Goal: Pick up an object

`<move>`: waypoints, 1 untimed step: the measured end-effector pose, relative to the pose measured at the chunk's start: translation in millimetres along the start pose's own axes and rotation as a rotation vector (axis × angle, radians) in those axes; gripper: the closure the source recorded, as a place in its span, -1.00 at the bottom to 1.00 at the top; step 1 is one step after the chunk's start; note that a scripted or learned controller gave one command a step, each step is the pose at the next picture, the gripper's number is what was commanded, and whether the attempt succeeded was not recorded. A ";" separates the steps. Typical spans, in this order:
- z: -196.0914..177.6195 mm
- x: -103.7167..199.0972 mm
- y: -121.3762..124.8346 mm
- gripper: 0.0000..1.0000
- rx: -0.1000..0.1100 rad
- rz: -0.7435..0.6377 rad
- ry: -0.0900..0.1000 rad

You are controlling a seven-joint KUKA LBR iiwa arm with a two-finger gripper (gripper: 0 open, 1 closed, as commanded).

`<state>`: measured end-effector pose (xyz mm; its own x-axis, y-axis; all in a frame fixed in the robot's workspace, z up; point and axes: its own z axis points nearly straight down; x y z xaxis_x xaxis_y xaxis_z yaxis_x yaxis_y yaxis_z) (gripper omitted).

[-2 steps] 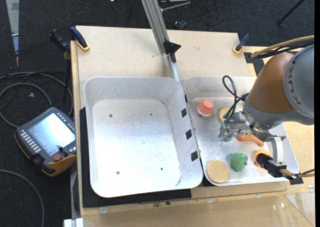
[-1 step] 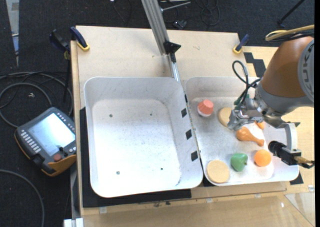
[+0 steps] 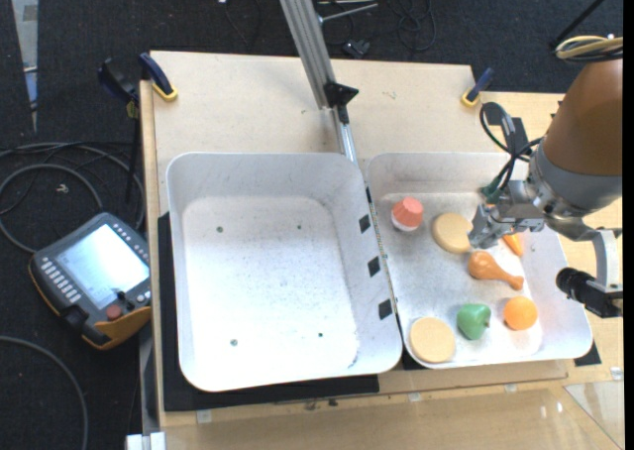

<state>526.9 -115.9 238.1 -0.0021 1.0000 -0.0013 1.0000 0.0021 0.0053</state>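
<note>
Six toys lie in the right bin
Gripper beside tan disc, right of centre; its state unclear

desk: pale matt wood, plywood look | bins: white matt plastic, speckled and scuffed | my arm: glossy orange band over smooth grey shell | toy food, e.g. green pepper, orange: smooth plastic, slight sheen | slanted pole: brushed metal | floor: dark rough carpet
</note>
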 end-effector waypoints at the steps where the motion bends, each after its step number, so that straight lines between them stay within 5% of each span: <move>1: -52.9 -0.2 1.9 1.00 -0.001 -0.002 0.000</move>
<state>528.5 -116.0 291.1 -0.0037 1.0000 -0.0018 1.0000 0.0037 0.0063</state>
